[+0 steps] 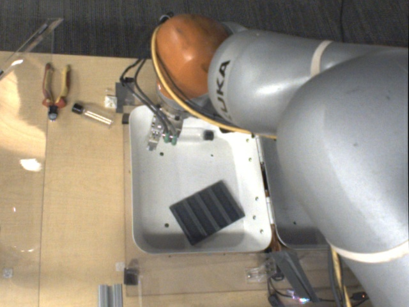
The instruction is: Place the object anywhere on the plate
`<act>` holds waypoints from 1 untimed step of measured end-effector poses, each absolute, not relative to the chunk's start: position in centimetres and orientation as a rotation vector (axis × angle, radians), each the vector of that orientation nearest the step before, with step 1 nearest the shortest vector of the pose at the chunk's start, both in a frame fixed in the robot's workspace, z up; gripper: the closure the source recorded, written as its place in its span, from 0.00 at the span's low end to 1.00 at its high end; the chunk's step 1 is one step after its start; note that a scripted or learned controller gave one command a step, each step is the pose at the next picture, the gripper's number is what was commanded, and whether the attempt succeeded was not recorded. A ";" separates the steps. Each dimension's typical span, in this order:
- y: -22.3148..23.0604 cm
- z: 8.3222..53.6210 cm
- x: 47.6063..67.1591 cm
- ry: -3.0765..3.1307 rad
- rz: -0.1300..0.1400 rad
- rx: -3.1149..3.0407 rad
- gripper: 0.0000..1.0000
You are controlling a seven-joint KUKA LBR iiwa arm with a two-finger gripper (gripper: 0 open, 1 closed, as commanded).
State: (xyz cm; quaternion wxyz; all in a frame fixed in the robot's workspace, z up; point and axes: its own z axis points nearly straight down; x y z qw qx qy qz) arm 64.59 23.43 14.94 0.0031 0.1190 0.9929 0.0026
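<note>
A dark ribbed rectangular plate (206, 212) lies tilted in the front part of the left white bin (144, 235). A small dark object (208, 135) sits on the bin floor near the back wall. My gripper (163, 134) hangs over the bin's back left corner, to the left of the small object and well behind the plate. I see nothing in it. The grey arm with its orange band (188, 50) covers the bin's back edge and most of the right side.
Red-handled pliers (55, 87) and a small clear tube with a black cap (92, 112) lie on the wooden bench left of the bin. A slice of the right bin (291, 235) shows under the arm. Small fittings (131, 275) sit at the bench's front.
</note>
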 end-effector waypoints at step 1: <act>23.6 25.7 66.1 3.130 0.009 0.069 1.00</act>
